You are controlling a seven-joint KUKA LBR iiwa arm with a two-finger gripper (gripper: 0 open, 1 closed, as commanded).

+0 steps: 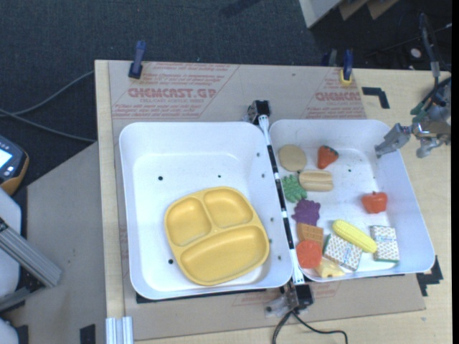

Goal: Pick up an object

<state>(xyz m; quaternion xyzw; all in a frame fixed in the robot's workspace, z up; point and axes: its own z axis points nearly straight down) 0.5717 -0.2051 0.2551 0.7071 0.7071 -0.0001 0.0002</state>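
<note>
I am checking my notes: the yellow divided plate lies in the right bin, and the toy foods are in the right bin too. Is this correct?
Not quite. The camera view shows the yellow divided plate in the left bin, not the right one. The toy foods, such as the corn, are indeed in the right bin.

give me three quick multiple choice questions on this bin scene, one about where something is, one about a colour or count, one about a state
1. Where does the yellow divided plate lie?
A. in the left bin
B. in the right bin
C. on the bench outside both bins

2. How many compartments does that plate have?
A. two
B. three
C. five

3. Where is the gripper relative to the toy food?
A. pressed onto the corn cob
B. lifting the strawberry
C. at the right bin's upper right rim, apart from every item

Answers:
1 A: the plate sits on the floor of the left bin, while the toy food fills the right bin.
2 B: two small sections sit above one large one.
3 C: the gripper hovers by the rim, with the strawberry and corn cob lying well away from it.
</note>
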